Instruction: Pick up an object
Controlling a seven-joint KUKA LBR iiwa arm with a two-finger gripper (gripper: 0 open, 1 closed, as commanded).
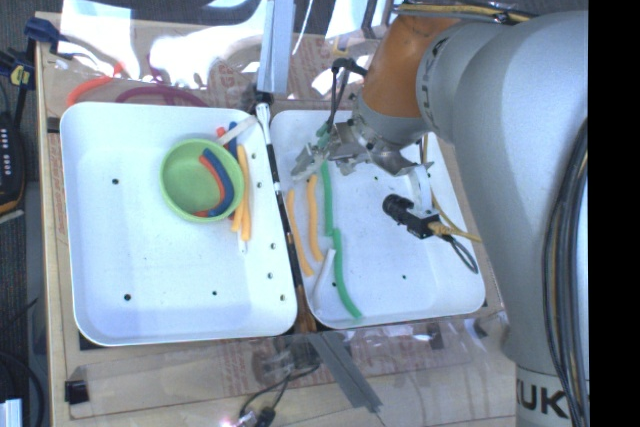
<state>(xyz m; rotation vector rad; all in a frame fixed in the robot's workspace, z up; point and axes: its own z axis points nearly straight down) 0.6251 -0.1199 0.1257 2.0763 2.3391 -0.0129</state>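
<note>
My gripper (312, 158) hangs low over the far left corner of the right bin (440, 285), below the orange-banded wrist (395, 75). Just under and in front of it lie several thin sticks: a long green strip (338, 250) running toward the bin's near edge, a yellow stick (311, 210) beside it, an orange stick (298, 235) along the left wall, and a white stick (322, 273). The gripper's tip sits at the upper ends of the green and yellow sticks. Whether it touches them is hidden by the wrist.
The left bin (130, 255) holds a green bowl (198, 180) with red, blue and orange pieces in it, plus orange sticks (243, 215) by the right wall. A black cable fitting (408, 214) hangs from the arm over the right bin. The grey arm covers the right side.
</note>
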